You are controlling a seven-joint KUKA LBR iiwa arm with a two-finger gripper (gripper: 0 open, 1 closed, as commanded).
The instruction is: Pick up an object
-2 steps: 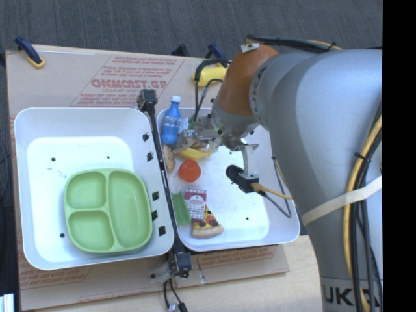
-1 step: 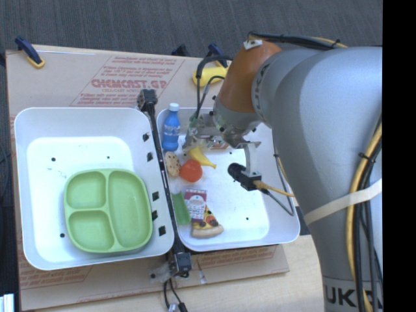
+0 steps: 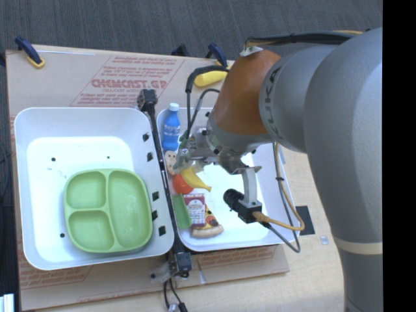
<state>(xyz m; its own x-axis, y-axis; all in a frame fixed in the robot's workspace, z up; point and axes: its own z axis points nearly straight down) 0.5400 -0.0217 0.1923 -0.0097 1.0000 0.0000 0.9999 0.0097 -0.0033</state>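
My gripper (image 3: pixel 192 156) hangs low over the left side of the right bin (image 3: pixel 260 236), under the orange band of the arm. Directly beneath it lies a yellow banana-shaped toy (image 3: pixel 196 178), with a red piece (image 3: pixel 180 184) beside it. Whether the gripper touches the yellow toy is hidden by the wrist. A blue bottle (image 3: pixel 171 126) lies at the bin's far left corner. Toward the near edge are a red packet (image 3: pixel 195 208), a green strip (image 3: pixel 181 214) and a pizza-slice toy (image 3: pixel 207 229).
The left bin (image 3: pixel 39 129) holds a green divided plate (image 3: pixel 107 209). A yellow object (image 3: pixel 211 78) rests behind the right bin's far rim. The arm's bulk covers most of the right bin. Black clips (image 3: pixel 148 97) hold the wall between the bins.
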